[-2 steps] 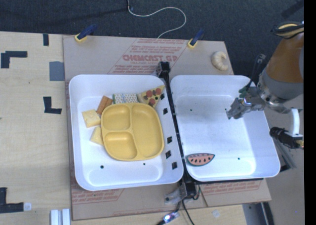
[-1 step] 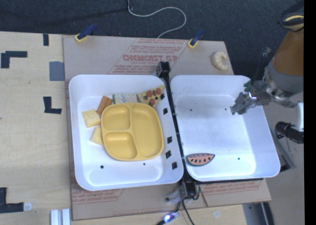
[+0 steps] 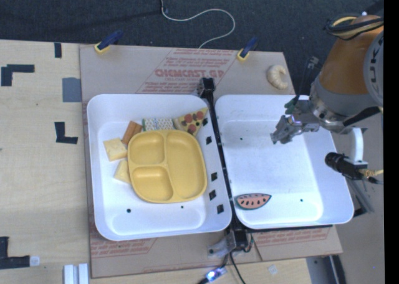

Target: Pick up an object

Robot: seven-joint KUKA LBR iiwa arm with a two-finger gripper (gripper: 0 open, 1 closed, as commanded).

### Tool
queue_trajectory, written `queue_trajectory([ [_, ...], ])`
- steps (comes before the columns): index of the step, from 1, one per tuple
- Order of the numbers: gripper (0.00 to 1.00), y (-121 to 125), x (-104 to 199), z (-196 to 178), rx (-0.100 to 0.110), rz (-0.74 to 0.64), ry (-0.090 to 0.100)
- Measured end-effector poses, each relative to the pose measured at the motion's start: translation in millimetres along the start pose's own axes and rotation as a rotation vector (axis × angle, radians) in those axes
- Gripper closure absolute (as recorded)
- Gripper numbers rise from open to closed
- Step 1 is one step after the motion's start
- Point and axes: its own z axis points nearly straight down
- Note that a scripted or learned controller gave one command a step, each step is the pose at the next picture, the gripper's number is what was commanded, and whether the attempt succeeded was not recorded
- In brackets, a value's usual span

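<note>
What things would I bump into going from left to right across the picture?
Crackers → yellow plate → watermelon slice → gripper → orange robot arm.

A watermelon slice (image 3: 252,200) is lying flat in the right bin (image 3: 324,208), close to its front edge and front-left corner. A yellow divided plate (image 3: 167,165) is sitting in the middle of the left bin (image 3: 103,214), with crackers (image 3: 115,149) and small food pieces (image 3: 192,119) lying along its back-left side.
</note>
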Motion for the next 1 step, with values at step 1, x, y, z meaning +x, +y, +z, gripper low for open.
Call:
queue_trajectory([
  [1,1.0,21.3,42.0,7.8,0.0,0.001,-0.001],
])
